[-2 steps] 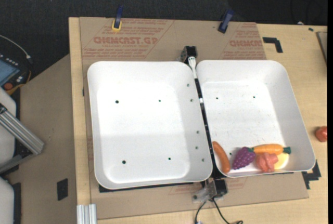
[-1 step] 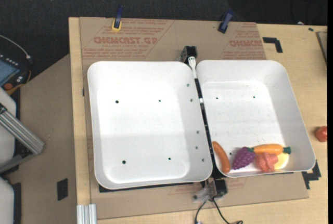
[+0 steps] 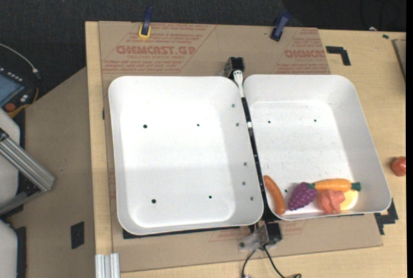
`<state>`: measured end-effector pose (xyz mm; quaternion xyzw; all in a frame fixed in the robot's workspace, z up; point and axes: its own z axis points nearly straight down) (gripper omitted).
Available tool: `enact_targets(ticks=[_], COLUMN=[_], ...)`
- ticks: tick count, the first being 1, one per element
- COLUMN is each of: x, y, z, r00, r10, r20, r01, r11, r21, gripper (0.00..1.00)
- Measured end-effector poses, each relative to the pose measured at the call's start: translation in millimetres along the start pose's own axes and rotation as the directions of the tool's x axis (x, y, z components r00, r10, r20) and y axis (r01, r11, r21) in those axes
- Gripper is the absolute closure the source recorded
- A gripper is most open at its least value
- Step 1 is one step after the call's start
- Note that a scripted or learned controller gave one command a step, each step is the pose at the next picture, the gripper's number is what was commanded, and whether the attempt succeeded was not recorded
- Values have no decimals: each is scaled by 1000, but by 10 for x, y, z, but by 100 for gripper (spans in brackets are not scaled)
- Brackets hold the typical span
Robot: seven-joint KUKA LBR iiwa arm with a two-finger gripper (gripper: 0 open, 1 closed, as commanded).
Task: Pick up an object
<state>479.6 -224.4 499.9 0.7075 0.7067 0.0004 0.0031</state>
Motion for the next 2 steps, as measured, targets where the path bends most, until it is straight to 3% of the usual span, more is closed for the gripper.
enact_targets(ticks=[2], x=[2], y=[2], z=[-364], r00=[1000], r10=[-2], r20=[0], r01=[2], r11=[1000], r21=[-1], gripper=[100])
